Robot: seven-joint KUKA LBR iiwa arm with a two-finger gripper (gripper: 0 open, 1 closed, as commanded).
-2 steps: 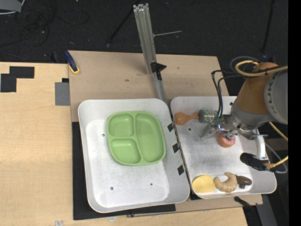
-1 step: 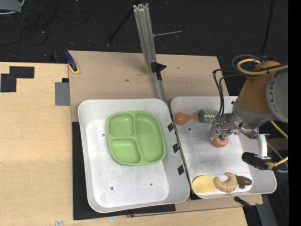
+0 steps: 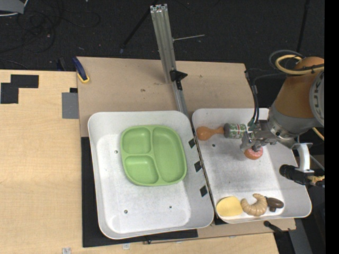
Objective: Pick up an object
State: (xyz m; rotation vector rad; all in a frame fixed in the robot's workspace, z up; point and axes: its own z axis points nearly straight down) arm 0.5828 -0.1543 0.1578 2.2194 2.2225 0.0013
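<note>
My gripper [image 3: 256, 144] hangs low over the upper part of the right bin [image 3: 238, 179], right above a small red and pink object [image 3: 253, 154] lying on the bin floor. The view does not settle whether the gripper touches that object. Just left of the gripper lie a small grey-green bottle-like piece [image 3: 235, 129] and an orange rounded piece [image 3: 204, 133]. Along the bin's near edge sit a yellow round object [image 3: 229, 207], a tan croissant-shaped object [image 3: 255, 205] and a dark brown piece [image 3: 275, 202].
The left bin [image 3: 137, 205] holds a green divided plate [image 3: 153, 155]. A metal post [image 3: 165, 46] rises behind the bins. The grey arm [image 3: 296, 110] enters from the right above the right bin's far corner.
</note>
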